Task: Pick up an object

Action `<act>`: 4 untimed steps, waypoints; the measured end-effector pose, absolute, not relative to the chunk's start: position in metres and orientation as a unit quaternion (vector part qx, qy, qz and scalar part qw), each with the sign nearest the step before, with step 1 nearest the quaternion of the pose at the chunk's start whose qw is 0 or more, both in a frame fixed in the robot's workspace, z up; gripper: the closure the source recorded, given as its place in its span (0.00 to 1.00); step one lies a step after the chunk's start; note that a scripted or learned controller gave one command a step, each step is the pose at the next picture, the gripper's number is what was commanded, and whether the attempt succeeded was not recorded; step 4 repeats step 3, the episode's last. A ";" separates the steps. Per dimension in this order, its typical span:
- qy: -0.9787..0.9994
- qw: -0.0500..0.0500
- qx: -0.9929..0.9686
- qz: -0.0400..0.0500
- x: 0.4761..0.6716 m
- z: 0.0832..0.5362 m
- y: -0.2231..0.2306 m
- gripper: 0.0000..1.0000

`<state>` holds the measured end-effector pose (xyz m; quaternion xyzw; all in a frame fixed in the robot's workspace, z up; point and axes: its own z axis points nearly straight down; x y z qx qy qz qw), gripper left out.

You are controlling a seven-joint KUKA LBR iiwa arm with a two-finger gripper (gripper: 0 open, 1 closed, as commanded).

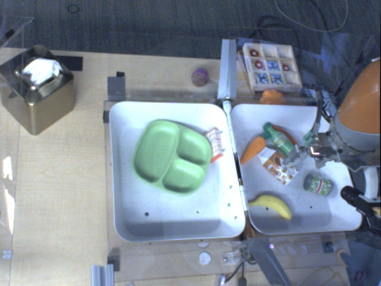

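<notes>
A brass box (37, 94), purple ball (200, 76) and tic-tac-toe board (271, 66) sit outside the bins.

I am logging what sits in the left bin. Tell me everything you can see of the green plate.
The green plate is a light green, rounded tray with a smooth, plastic-looking finish and three compartments: one long one on its left and two smaller ones on its right. It lies flat and face up, turned at a slant, in the upper middle of the left bin. A small red and white packet lies against its upper right edge. Its compartments look bare.
</notes>
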<state>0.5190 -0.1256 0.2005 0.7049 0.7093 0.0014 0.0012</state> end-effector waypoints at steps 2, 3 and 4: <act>0.751 0.010 0.660 0.007 0.574 0.103 -0.112 1.00; 0.746 0.003 0.665 0.003 0.579 0.200 -0.087 1.00; 0.746 0.003 0.665 0.003 0.579 0.200 -0.087 1.00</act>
